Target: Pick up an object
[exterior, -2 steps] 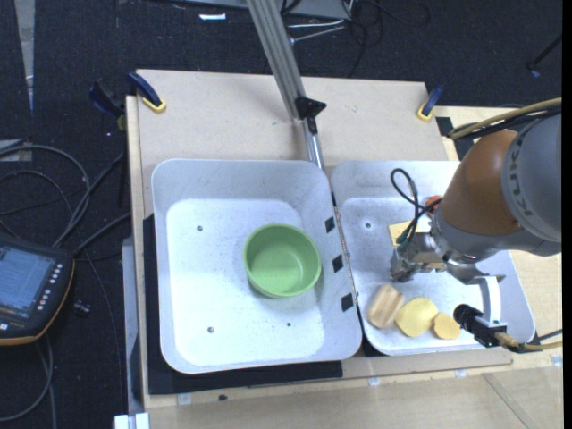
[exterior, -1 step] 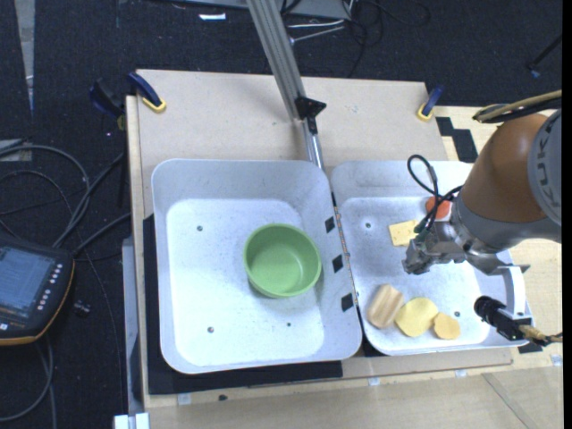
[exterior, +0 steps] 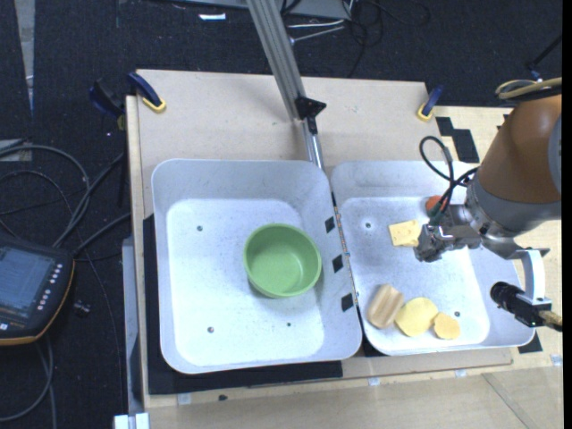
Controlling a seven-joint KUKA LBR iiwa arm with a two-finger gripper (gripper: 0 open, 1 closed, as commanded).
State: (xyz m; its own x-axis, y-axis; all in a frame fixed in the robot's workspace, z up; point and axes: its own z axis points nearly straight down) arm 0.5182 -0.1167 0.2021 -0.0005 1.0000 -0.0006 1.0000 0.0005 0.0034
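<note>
In the right bin (exterior: 375, 190), a pale yellow cheese-like wedge (exterior: 404, 233) lies near the middle. My gripper (exterior: 430, 245) hangs just right of that wedge, close to it or touching its edge. Nearer the front lie a tan bread-like piece (exterior: 385, 305), a round yellow piece (exterior: 416, 316) and a smaller orange-yellow piece (exterior: 447, 327). A green bowl (exterior: 282, 259) sits upright in the left bin (exterior: 179, 204).
A slanted grey metal pole (exterior: 277, 52) comes down over the back of the bench to the ridge between the bins. Yellow-tipped clamps (exterior: 147, 92) hold the board's back corners. The arm's orange band (exterior: 536, 128) rises at the right edge.
</note>
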